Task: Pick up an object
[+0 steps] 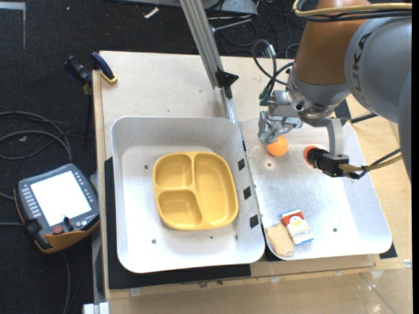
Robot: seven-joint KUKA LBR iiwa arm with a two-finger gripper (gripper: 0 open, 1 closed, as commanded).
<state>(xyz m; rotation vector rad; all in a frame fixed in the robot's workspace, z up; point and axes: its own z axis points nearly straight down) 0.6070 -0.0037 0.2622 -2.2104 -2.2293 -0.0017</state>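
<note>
Orange ball: sat in the right bin, near its back left corner, just beside and slightly below-right of the gripper as the camera saw it.
Gripper: hung low over that corner of the bin, the fingertips close against the ball's upper left edge; whether they touched it could not be told.
Jaws: their state could not be told, since the metal tips merged into one grey shape from above; nothing was visibly held between them.
Step in hand: judged to be the approach to a grasp on the ball, the object closest to the tips.
How to do it well: the tips likely needed to shift toward the ball so it sat centred between them, then go down past its widest part before closing.
Risk: a round ball would probably roll off under a one-sided touch, and the bin wall close behind the jaws left little room.
Other objects: a small red and white box and a tan sponge-like block lay well in front of the jaws, touching each other; a red-orange thing lay to their right, partly under a black part.
Left bin: held a yellow divided tray, well apart from the jaws.
</note>
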